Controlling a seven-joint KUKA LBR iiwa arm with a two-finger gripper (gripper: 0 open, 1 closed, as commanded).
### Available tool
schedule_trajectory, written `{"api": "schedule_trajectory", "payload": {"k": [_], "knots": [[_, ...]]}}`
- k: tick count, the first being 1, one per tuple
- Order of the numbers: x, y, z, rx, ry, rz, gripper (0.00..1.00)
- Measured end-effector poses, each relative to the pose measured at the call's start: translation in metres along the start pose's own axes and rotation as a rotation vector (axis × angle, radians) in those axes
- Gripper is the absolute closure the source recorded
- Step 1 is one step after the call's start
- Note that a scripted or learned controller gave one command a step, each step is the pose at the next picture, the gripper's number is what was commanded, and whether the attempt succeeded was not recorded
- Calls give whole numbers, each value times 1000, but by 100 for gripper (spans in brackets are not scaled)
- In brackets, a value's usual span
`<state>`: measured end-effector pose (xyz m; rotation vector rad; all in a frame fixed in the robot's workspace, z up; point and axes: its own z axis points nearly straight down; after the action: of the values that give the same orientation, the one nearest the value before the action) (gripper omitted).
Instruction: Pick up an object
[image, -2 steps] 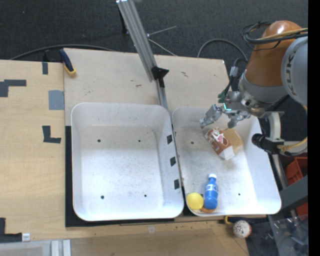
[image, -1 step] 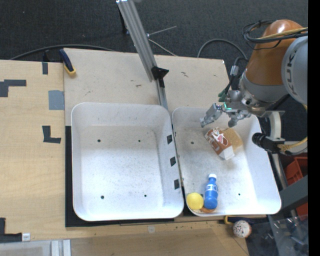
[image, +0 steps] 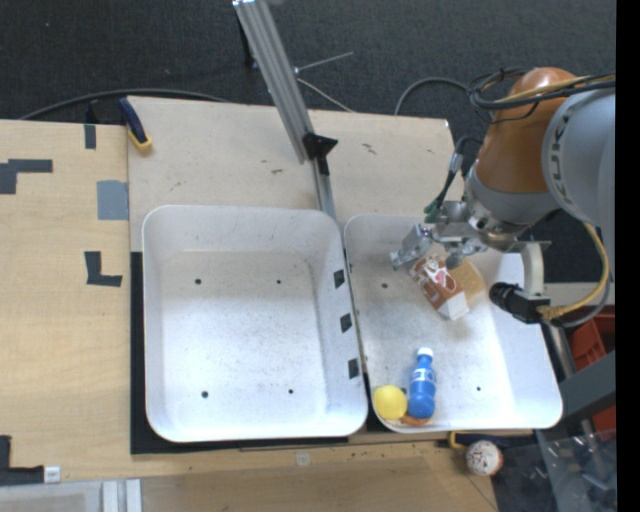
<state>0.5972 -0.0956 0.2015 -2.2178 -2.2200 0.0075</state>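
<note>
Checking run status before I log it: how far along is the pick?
Done: the arm has reached into the right bin, with the gripper right at the brown-and-white carton. In hand: nothing visibly held; the carton looks tilted at the fingers, grasp unclear. Left: secure and lift it. The blue bottle and yellow ball lie untouched at the near edge.

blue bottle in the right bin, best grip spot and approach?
Grip the blue bottle across the middle of its body, coming straight down. It lies flat, white cap pointing away from the bin's near wall, so its sides are exposed. The yellow ball touches its left side, so the left finger has little room.
</note>
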Motion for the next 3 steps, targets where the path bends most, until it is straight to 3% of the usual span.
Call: {"api": "schedule_trajectory", "payload": {"k": [2,3], "knots": [[1,-2,115,-5,-1,-1,0],[2,-2,103,-4,1,-1,100]]}}
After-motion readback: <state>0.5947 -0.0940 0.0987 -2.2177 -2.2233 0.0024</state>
